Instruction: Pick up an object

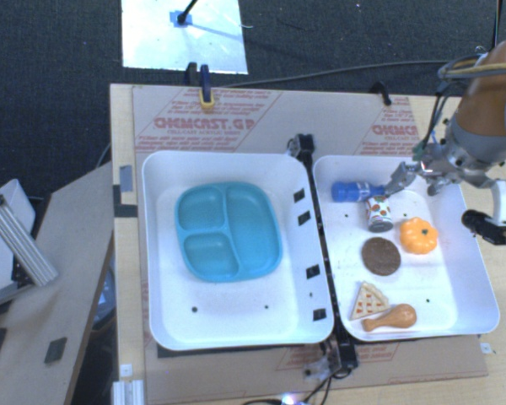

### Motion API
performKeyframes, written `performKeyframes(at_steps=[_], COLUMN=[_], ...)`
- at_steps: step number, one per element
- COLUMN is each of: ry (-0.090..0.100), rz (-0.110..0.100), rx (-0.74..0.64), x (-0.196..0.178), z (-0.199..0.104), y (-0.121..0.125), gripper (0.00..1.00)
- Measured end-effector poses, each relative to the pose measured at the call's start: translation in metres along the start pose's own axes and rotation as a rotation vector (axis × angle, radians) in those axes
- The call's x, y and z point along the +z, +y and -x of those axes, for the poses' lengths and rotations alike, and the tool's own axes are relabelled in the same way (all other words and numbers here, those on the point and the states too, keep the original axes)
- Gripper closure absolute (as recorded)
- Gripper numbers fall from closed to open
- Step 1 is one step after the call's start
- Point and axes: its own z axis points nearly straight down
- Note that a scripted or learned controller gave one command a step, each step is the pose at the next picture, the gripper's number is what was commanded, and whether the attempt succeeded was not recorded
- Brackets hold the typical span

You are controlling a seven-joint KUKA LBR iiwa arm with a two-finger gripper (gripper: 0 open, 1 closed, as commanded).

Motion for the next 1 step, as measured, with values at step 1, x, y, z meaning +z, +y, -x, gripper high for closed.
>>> performKeyframes(at_steps=[1], ry=[0.003], rz=[0.004], rx=[0.002], x=[0.0489], z=[0.0053], y=[0.0097], gripper=[0.0])
